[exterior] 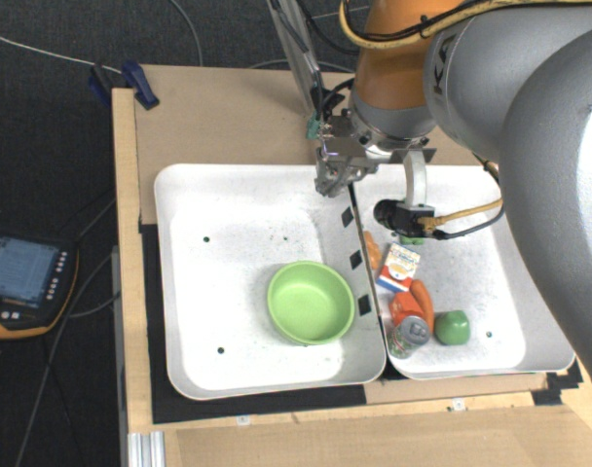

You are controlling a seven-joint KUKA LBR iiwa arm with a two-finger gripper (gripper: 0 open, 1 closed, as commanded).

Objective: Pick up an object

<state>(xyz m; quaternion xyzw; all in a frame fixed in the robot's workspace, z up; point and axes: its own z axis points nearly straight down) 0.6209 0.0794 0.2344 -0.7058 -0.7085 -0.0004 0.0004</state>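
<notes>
Bowl (311, 303), light green and likely stiff plastic, sat upright, mouth up, in the left bin (189, 261) near the divider; round, with no long axis, so I judged its thin rim the place to pinch. I couldn't tell the end effector's (332, 178) state, poised above the bins' far edge.

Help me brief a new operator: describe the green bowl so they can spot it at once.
Look at the left white bin. The green bowl sits near its lower right corner, close to the divide between the bins. It is round, open and pale lime, far larger than the small darker green block in the right bin.
</notes>
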